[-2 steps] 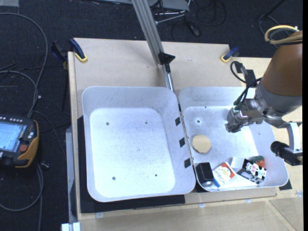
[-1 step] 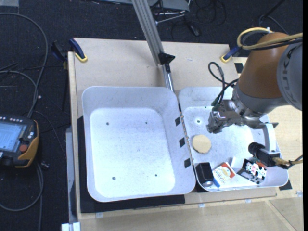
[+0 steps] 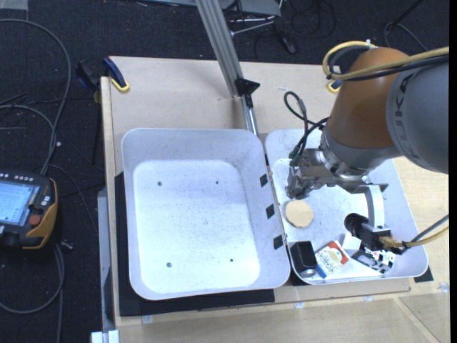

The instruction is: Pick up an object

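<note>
Tan disc (image 3: pixel 299 215), round and lying flat on the floor of the right bin (image 3: pixel 325 220), near the wall it shares with the left bin (image 3: pixel 193 220). Being round, it has no long axis and points no way in particular, so any approach angle serves equally. The claw (image 3: pixel 300 186) sits just above the disc in the view, on the far side of it. Whether it is apart or together cannot be told from this angle, and nothing is seen held in it. Nearer the camera and well clear of the disc are a black block (image 3: pixel 304 256), its long axis running roughly toward the camera, and beside it a red-and-white packet (image 3: pixel 333 255) lying aslant. The arm (image 3: pixel 378 106) covers much of the bin's far side. The left bin sits alongside on the counter (image 3: pixel 171 84). Risks, as judged: the disc is thin and flat, so a close from above may skid over its top or nudge it against the wall. The claw looks offset from the disc's centre, so a straight descent could land on the rim and tip it or push it away.
</note>
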Robot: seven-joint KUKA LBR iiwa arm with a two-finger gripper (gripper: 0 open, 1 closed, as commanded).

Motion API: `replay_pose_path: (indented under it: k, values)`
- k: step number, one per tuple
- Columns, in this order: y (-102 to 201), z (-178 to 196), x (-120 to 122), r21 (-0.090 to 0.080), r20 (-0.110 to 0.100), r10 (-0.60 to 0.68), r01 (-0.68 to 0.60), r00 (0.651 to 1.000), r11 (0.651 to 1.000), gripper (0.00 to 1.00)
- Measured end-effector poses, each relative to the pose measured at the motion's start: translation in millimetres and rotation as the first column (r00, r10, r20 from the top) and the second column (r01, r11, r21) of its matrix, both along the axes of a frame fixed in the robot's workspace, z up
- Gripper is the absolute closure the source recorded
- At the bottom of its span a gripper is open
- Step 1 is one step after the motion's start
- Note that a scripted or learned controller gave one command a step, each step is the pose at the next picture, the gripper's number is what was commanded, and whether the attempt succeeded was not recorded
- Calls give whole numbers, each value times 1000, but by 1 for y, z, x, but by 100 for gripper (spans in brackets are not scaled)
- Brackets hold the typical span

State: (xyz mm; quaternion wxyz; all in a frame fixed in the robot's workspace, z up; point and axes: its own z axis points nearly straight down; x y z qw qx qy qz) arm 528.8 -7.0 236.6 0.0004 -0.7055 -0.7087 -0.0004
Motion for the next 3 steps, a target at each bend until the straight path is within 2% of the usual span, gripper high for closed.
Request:
replay_pose_path:
  k: [2,3]
  values:
    - [93,7,1,0,-1,0,0,1000,1000,100]
    - [91,7,1,-1,0,-4,4,1000,1000,0]
